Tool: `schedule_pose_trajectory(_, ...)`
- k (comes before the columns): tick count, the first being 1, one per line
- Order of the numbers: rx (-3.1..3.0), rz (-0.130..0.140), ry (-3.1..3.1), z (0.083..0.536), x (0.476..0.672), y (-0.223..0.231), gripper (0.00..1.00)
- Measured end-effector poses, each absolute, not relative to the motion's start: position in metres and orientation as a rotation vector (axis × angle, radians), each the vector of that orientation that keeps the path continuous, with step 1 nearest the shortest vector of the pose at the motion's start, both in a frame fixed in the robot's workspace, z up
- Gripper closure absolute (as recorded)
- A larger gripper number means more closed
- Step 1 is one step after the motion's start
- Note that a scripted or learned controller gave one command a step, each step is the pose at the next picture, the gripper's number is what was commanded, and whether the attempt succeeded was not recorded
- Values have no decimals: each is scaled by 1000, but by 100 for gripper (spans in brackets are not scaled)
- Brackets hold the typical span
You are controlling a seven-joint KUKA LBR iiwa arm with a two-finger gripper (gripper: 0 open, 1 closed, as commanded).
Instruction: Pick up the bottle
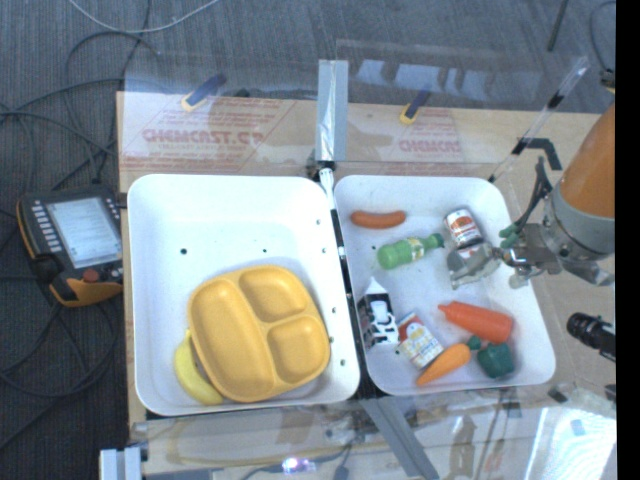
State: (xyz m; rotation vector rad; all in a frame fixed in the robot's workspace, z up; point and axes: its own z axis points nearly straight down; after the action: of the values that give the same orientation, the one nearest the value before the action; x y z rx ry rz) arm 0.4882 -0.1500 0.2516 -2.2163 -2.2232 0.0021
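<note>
While the gripper (pixel 472 264) hangs over the right bin (pixel 520 363), just right of the green bottle (pixel 407 251), how wide it stands is unclear, and nothing shows in its grasp. Lying on its side, the bottle sits below a sausage (pixel 378 219) and left of a can (pixel 461 228).

Dark grey carpet (pixel 200 58) covered the floor around the desk (pixel 280 133), and thin cables (pixel 90 13) trailed loosely across it at the top and left. A handheld control pendant (pixel 72 243) with a lit screen lay on the carpet just beside the desk's left edge. Brown cardboard with faded red lettering lined the desk's far side, under even light.
</note>
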Motion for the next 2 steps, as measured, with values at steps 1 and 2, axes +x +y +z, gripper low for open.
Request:
schedule_pose_trajectory(1,-2207,3,-2233,205,557,-88,0)
schedule_pose_trajectory(2,-2176,5,-2263,162,565,-107,0)
